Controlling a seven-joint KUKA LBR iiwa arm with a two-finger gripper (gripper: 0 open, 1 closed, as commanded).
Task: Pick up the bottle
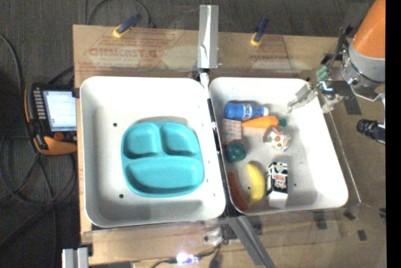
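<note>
Fingers' state cannot be told; gripper [299, 99] hovers at the right bin's [338, 179] far-right corner, approach step, next calls for moving left over the blue bottle [244, 111].

The scene is viewed by one fixed camera set above the counter [94, 41], looking down at a slant — both white bins [88, 135] are taken in from moderate height, the arm [369, 47] entering from the right.
</note>
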